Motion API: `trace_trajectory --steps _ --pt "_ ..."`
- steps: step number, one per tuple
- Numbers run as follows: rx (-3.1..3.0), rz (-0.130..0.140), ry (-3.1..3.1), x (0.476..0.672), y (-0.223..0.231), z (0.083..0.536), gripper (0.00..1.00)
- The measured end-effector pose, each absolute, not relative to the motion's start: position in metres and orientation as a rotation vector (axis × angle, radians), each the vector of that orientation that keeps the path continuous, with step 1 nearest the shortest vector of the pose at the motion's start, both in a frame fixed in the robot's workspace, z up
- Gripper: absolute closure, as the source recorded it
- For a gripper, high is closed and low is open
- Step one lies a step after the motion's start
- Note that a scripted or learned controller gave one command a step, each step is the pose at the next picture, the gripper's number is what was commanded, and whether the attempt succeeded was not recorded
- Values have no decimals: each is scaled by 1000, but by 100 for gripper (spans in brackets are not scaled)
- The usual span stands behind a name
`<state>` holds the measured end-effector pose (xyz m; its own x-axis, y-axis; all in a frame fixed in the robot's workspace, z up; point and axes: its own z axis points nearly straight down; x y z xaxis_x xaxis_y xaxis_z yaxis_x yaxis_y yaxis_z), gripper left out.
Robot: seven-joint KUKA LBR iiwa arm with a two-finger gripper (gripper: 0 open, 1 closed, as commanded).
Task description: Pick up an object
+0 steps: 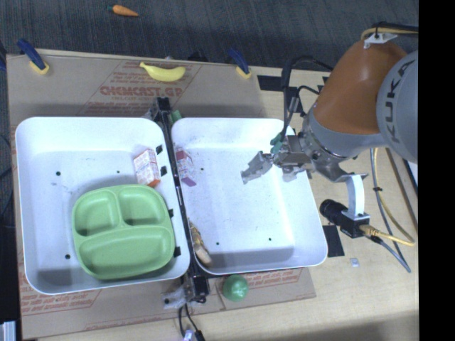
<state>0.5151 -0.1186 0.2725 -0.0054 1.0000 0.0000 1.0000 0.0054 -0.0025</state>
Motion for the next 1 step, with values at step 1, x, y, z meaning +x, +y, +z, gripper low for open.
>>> trace_trajectory --steps 1 --pt "-2214 5 -2226 492 -169 197 0"
